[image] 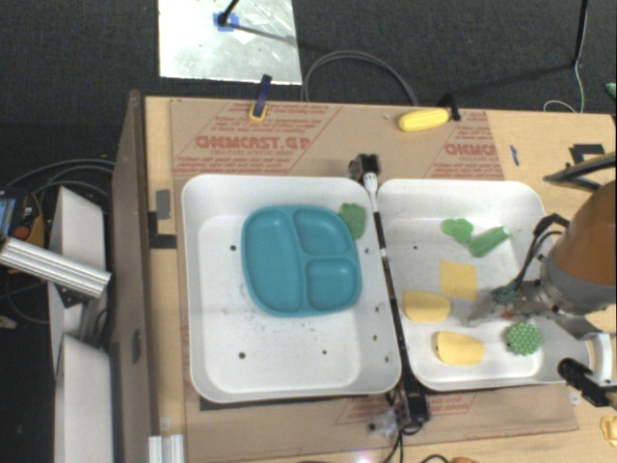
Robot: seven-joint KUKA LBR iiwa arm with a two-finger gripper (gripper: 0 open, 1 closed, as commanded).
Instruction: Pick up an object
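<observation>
Yellow foam-looking pieces sit in the right bin: a square slab, a rounded wedge just left and below it, and another wedge nearer the front wall. A green knobbly ball lies beside the gripper, and green leafy bits rest toward the back. Gripper comes in low from the right, tip near the square slab and the ball; whether its jaws are open or closed I cannot tell (too blurred, arm body covers part). Nothing visibly held. Likely target is the square slab or the ball, judging by nearness only. These pieces look light, probably soft plastic or foam toy food, not fragile; the slab lies flat so it is hard to pinch from above, better taken across two opposite edges. Ball could roll off, so grip across its middle. Left bin holds a blue divided tray with a green piece at its corner.
</observation>
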